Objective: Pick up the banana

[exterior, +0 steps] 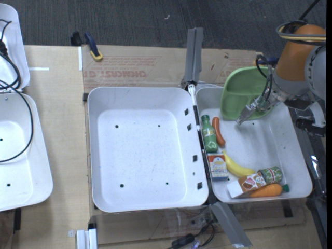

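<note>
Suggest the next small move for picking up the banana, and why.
Probably carry the gripper toward the near end of the right bin until it hangs above the banana. It now sits by the green bowl, well short of the banana, which lies between the small carton and the can.

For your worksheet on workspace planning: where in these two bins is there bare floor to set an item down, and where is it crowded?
The left bin has bare floor from wall to wall. In the right bin, a bare patch lies between the green bowl, the gripper and the banana. Its left wall and front edge are crowded: green bottle, carrot.
</note>
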`<action>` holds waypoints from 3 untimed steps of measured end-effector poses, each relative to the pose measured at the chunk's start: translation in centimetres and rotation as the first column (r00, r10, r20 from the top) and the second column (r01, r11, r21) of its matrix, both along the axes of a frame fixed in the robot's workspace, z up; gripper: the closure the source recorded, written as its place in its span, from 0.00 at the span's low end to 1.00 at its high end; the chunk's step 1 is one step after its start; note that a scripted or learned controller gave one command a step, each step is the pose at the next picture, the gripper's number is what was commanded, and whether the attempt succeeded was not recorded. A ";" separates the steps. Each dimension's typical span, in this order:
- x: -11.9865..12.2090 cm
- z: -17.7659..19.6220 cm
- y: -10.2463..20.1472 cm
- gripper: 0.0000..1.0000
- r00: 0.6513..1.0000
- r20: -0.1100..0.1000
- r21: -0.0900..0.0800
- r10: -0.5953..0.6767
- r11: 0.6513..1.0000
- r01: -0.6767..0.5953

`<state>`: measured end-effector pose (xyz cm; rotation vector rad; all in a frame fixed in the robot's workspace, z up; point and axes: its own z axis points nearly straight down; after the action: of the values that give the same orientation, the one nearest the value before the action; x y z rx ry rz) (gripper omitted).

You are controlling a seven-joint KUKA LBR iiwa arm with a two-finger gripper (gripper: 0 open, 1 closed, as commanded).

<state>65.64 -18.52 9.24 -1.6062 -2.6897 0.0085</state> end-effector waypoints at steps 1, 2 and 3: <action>0.4 14.8 3.7 0.00 1.000 0.015 -0.002 0.024 1.000 -0.024; -6.6 6.4 -0.8 0.00 1.000 0.010 -0.001 0.011 1.000 -0.011; -14.0 0.4 0.9 0.00 0.987 0.023 -0.006 0.161 0.987 -0.161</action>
<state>51.61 -17.58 9.65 -1.3940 -2.8305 -0.0032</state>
